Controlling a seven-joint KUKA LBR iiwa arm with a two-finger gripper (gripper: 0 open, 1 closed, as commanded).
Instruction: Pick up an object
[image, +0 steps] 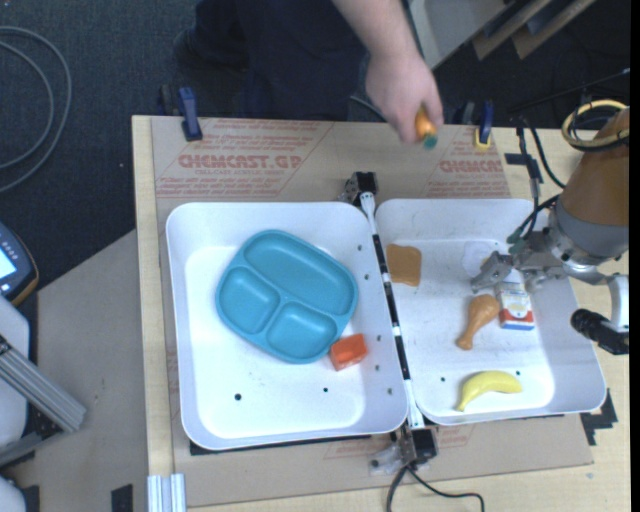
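My gripper (515, 283) hangs over the right bin (570, 400) near its right side, its fingers spread open with nothing between them. Just below it lies a small white carton with red and blue print (517, 317). A tan toy drumstick (478, 320) lies slantwise to the carton's left. A yellow banana (488, 387) rests near the bin's front wall. A flat brown piece like toast (404, 265) sits by the bin's left wall.
The left bin (200, 400) holds a blue divided plate (287, 295) and a small orange-red block (348, 351) at its lower right. A person's hand (400, 85) holding a small orange and green thing (427, 129) reaches in above the bins' far edge.
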